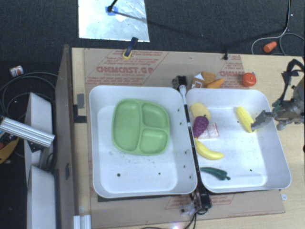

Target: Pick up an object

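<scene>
Bench: brown cardboard sheet with red print, carrying two shallow white bins side by side.
Left bin: holds a green divided plate lying flat, a little far of centre.
Right bin: holds the toy foods, mostly along its left side.
Arm: enters from the right, at the right bin's right rim.
Jaws: over the right bin's right part, just right of the corn; I cannot tell how far apart they stand, and nothing shows between them.
Banana: yellow, left side of the right bin, near of the grapes.
Corn cob: yellow, far middle of the right bin, lying free on the floor.
Lemon: yellow, far left corner, touching the grapes.
Grapes: purple bunch, resting beside a small pinkish white block.
Green pepper: dark, near left part of the right bin, apart from the rest.
Behind the bins: a carrot and a tomato on the cardboard.
</scene>
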`<action>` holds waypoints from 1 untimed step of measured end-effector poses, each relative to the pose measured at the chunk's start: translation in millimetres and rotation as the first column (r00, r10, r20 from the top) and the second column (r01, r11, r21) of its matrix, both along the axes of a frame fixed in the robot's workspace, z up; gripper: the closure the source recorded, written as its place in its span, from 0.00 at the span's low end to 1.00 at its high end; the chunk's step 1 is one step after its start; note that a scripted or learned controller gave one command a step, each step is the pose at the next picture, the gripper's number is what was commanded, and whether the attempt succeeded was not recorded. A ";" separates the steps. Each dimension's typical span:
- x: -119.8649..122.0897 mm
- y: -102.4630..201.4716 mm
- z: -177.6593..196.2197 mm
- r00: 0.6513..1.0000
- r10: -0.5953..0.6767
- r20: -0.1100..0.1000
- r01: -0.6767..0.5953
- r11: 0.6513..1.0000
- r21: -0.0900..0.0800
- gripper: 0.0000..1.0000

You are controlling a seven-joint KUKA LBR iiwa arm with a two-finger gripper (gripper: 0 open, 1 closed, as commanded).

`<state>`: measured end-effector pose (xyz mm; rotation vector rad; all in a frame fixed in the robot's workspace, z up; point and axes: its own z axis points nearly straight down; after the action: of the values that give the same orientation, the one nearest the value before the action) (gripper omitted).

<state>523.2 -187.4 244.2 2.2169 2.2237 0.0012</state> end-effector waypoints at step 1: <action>76.8 -14.5 -48.0 1.000 0.004 0.004 -0.004 1.000 -0.003 0.00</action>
<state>600.0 -201.9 196.1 2.2090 2.2250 0.0027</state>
